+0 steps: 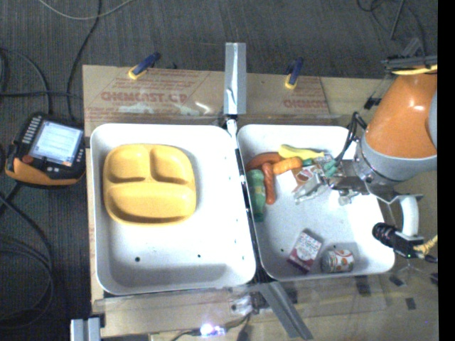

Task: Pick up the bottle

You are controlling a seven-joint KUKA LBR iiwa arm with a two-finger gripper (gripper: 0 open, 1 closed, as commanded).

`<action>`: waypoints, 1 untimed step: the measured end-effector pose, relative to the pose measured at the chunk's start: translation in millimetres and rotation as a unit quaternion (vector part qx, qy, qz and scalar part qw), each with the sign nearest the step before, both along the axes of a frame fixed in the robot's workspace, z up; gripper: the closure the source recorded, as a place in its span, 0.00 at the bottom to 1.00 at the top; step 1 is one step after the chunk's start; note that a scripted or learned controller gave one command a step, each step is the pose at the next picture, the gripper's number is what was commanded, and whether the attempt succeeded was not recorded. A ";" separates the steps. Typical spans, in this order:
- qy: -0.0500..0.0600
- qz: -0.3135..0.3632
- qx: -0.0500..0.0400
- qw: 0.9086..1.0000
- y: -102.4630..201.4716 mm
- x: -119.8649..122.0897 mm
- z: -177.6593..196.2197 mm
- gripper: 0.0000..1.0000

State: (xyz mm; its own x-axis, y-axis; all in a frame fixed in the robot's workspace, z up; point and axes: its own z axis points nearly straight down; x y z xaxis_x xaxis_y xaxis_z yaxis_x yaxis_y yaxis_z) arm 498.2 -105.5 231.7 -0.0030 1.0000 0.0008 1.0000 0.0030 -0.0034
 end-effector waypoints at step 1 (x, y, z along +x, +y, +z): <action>0.001 -0.097 0.000 0.995 -29.7 -15.4 -131.6 0.00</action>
